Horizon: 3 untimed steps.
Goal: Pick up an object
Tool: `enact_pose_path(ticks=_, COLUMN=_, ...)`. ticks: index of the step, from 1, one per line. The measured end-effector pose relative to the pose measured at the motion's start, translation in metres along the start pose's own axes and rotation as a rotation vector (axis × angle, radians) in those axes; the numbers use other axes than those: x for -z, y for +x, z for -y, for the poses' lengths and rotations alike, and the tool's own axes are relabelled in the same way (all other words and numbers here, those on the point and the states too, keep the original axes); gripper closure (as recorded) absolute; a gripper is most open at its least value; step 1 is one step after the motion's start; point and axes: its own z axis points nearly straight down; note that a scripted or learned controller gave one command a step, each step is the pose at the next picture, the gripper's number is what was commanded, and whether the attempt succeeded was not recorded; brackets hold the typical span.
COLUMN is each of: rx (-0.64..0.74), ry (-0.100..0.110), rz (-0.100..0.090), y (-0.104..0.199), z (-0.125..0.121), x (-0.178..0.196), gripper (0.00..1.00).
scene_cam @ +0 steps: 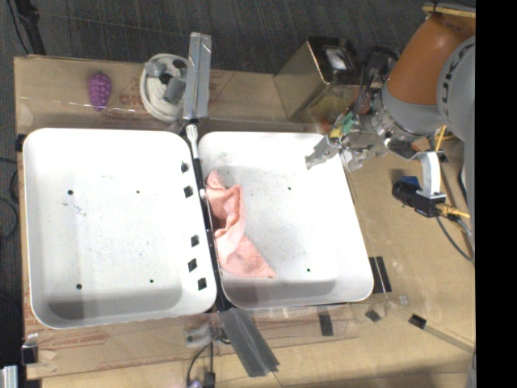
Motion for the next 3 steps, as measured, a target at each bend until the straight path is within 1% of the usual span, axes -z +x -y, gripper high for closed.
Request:
enact_pose_path(ticks=1, rx=0.065, ry=-0.004, rz=0.001, y=0.0, z=0.003, x=0.034, gripper=0.0)
enact_pose_path(ticks=2, rx=0.064, ry=-0.003, rz=0.001, y=0.0, z=0.0, x=-0.163, gripper=0.0)
enact_pose_path(ticks=3, rx=0.037, ry=-0.005, rz=0.0, y=0.046, z=-0.049, x=-0.086, gripper=0.0)
